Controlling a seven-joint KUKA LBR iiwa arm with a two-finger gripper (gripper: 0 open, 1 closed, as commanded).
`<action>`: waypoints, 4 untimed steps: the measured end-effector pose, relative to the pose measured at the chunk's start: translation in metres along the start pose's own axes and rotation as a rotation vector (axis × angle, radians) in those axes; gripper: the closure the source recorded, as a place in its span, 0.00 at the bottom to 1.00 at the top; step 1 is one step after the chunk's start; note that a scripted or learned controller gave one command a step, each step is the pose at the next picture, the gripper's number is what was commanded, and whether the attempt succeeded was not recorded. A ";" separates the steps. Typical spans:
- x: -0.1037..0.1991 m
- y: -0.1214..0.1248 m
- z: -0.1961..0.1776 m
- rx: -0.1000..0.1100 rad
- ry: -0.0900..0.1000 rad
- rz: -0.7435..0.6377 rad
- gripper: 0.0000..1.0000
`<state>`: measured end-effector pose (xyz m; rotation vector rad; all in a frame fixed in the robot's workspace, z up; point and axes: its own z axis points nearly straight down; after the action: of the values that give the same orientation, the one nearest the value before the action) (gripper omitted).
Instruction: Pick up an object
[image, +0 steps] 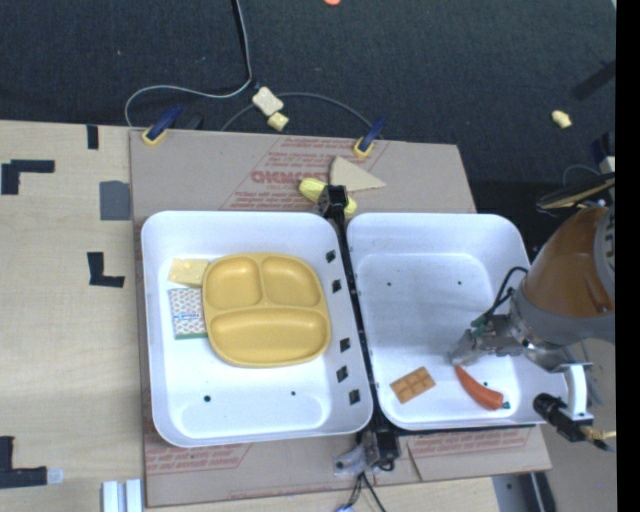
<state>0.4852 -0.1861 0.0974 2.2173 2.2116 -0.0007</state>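
Orange carrot-shaped toy (480, 388) lying in right white bin (430, 250), near its front right corner, just below grey 2-finger gripper (478, 345); finger state impossible to tell. Small tan waffle-patterned square (412, 384) just left of it. In left white bin (160, 300): yellow 3-compartment plastic plate (267, 308), pale yellow wedge (187, 271), small patterned card (186, 312) at its left.
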 end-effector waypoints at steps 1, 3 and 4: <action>0.000 0.000 0.001 0.001 0.001 0.000 0.00; -0.002 0.032 0.013 0.001 0.003 -0.002 0.00; -0.028 0.001 0.010 -0.002 0.003 -0.002 0.00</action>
<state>0.4859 -0.2146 0.0877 2.2152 2.2146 0.0053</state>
